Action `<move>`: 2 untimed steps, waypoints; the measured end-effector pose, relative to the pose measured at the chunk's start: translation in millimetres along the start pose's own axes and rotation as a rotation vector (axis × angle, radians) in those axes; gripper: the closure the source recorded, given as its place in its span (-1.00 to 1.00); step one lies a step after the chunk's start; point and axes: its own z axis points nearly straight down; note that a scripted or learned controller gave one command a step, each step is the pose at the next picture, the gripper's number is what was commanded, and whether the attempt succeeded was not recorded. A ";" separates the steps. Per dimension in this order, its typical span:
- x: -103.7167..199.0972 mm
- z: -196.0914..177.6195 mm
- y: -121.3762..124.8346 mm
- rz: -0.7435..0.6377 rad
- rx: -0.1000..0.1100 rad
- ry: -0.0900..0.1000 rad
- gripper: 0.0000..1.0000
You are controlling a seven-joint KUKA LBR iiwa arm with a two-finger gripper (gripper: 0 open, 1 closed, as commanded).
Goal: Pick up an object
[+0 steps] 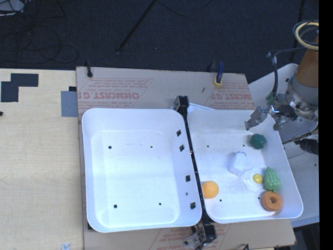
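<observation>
We log: pale wood surface (36, 171), cardboard sheet (156, 87), two white bins (88, 139), dark cabled floor (156, 25); end effector (265, 116) spread, pinching nothing.

The bench (36, 155) is viewed from above at a slant by one fixed camera. Both bins, left (104, 121) and right (218, 126), are framed whole from moderate distance. Dark floor is seen beyond.

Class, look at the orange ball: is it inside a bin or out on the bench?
Inside. The orange ball lies on the floor of the right-hand bin, close to the wall it shares with the left-hand bin.
</observation>
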 end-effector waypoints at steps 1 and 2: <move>29.8 116.7 36.0 -0.002 0.004 0.002 -1.00; 28.0 100.7 35.9 -0.002 0.002 0.000 1.00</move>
